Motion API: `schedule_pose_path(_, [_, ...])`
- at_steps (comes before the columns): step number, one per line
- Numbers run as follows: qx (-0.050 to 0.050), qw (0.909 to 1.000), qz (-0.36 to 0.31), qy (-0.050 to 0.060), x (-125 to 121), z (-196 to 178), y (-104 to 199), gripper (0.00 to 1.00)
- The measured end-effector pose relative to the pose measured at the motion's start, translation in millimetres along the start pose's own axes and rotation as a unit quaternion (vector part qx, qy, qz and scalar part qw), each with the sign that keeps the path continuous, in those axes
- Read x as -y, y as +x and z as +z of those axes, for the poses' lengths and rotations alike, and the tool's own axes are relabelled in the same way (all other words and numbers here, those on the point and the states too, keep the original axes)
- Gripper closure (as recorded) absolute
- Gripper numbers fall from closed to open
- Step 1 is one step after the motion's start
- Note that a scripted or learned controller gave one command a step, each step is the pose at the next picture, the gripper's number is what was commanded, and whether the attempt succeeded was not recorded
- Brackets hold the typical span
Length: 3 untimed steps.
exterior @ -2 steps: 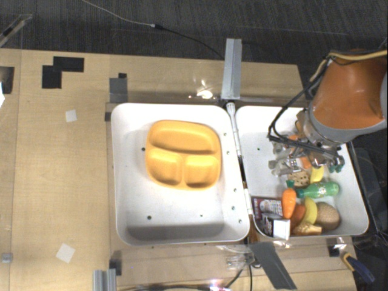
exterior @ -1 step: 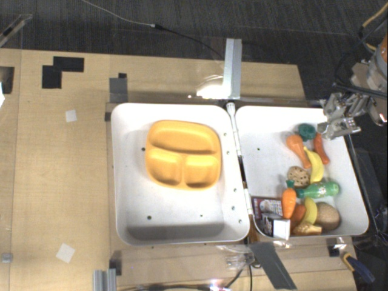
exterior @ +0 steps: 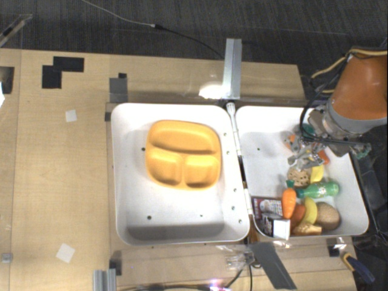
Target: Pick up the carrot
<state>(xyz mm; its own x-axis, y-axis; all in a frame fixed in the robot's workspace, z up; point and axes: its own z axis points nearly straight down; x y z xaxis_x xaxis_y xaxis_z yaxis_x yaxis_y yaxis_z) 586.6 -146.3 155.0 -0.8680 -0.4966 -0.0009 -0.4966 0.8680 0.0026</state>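
Observation:
The carrot (exterior: 289,203), small and orange with a green top, lies near the front of the right bin (exterior: 264,156), within a cluster of toy foods. My gripper (exterior: 306,153) hangs over the right half of that bin, behind and slightly right of the carrot, with a gap of about a carrot's length between them. It holds nothing that I can see. The orange band and grey wrist (exterior: 361,99) rise behind it and hide the bin's far right corner.
Around the carrot lie a green bottle (exterior: 319,190), a yellow banana (exterior: 310,210), a brown potato (exterior: 328,216), a speckled round cookie (exterior: 297,176), a dark packet (exterior: 267,207) and a white card (exterior: 280,228). A yellow divided plate (exterior: 183,153) sits in the left bin (exterior: 130,180).

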Motion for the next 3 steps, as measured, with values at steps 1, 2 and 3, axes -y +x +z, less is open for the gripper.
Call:
schedule_pose_path(1, [0.006,0.9865,0.164,0.004,-21.8,65.3,11.0,1.00])
schedule_pose_path(2, [0.008,0.9865,0.164,0.005,-21.7,65.2,10.1,0.00])
schedule_pose_path(3, [0.006,0.9766,0.215,0.003,-11.0,66.5,-49.0,0.00])
